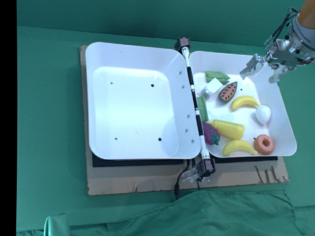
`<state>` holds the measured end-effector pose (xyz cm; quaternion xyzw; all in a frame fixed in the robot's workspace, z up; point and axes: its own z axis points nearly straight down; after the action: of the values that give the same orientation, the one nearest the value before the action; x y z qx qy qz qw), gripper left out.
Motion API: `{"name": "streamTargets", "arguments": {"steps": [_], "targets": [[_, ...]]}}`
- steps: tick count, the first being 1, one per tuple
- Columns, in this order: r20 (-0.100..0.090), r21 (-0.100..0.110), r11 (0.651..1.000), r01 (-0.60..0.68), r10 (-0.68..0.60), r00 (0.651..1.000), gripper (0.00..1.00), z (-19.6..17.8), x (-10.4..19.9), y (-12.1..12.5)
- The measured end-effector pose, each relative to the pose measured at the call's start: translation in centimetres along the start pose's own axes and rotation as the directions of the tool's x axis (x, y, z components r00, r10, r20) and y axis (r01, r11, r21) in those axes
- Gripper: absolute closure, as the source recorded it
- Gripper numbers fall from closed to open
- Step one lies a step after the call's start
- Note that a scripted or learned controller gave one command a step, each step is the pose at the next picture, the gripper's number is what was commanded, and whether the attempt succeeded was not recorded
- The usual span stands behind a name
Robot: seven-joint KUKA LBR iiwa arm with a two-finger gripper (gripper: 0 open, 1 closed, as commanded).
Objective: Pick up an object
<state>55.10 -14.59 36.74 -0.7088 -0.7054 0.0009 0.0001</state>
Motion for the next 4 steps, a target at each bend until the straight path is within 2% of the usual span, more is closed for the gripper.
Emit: {"name": "streamTargets", "arguments": {"steps": [1, 2, 3, 4], "targets": [[0.0, 0.009, 1.0, -0.004, 0.004, 1.0, 0.0, 8.3, -4.5, -1.5], [0.004, -0.003, 1.0, -0.003, 0.003, 1.0, 1.0, 6.9, -4.4, -1.1], [0.003, -0.014, 1.0, 0.005, -0.004, 1.0, 1.0, 0.3, -1.5, -2.1], [0.002, -0.007, 1.0, 0.002, -0.002, 1.0, 0.0, 0.7, -1.7, -2.1]]}}
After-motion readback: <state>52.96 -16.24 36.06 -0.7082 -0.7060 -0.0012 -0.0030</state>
